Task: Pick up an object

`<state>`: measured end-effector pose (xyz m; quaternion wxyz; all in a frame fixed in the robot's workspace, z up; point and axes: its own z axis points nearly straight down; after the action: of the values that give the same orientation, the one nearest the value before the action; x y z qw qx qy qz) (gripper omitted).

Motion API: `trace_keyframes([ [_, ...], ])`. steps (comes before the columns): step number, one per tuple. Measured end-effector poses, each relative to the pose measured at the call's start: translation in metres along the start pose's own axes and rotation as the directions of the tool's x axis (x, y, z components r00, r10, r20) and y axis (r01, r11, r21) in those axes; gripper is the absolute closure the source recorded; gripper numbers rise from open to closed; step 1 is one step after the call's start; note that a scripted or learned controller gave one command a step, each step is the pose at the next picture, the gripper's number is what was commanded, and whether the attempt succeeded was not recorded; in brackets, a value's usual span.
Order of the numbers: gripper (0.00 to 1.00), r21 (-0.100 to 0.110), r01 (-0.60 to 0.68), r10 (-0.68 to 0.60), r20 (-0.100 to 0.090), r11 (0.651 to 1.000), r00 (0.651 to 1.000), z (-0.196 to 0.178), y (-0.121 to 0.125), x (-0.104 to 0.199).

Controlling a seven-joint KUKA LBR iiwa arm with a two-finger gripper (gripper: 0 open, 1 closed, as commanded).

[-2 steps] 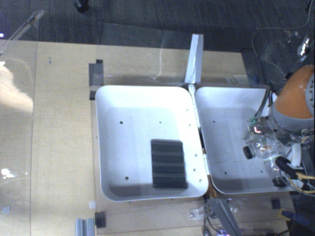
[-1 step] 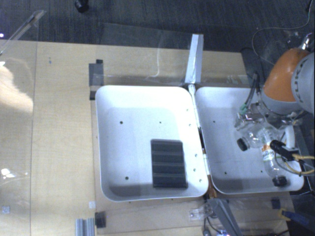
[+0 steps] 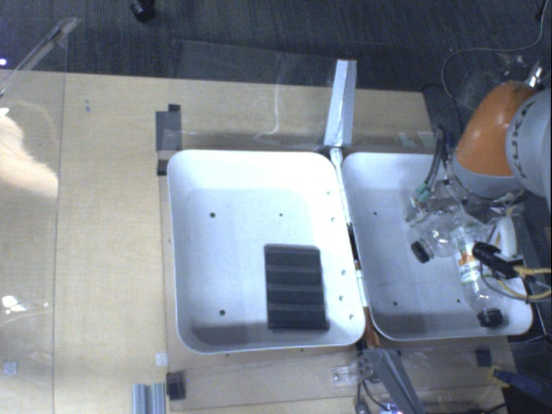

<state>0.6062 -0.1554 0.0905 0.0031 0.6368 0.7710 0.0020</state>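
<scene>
The gripper (image 3: 442, 228) hangs over the right bin (image 3: 384, 291), a tangle of clear plastic and cables, and whether its jaws are wide or narrow cannot be made out. The arm (image 3: 496, 141) bends in above that bin's far right, cut off by the frame. Left of the right bin, a black ridged block (image 3: 295, 287) lies in the left bin (image 3: 198, 231), near its front wall, with bare floor behind.

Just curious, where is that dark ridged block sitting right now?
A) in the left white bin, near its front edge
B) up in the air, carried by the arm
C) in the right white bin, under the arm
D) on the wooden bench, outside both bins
A: the dark ridged block lies flat on the floor of the left bin, toward its near edge, well apart from the arm over the right bin.
</scene>
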Motion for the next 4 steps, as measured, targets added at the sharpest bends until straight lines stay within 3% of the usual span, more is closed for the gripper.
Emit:
trace_keyframes([
  [1,0.00,0.000,0.000,0.000,0.000,1.000,1.000,0.000,0.000,0.000],
  [2,0.00,-0.022,0.123,-0.123,-0.003,0.992,0.992,-0.002,-0.027,-0.015],
  [3,0.00,-0.002,-0.105,0.105,0.001,0.995,0.995,-0.033,0.026,-0.054],
  [4,0.00,-0.002,-0.104,0.104,0.001,0.995,0.995,-0.032,0.026,-0.054],
])
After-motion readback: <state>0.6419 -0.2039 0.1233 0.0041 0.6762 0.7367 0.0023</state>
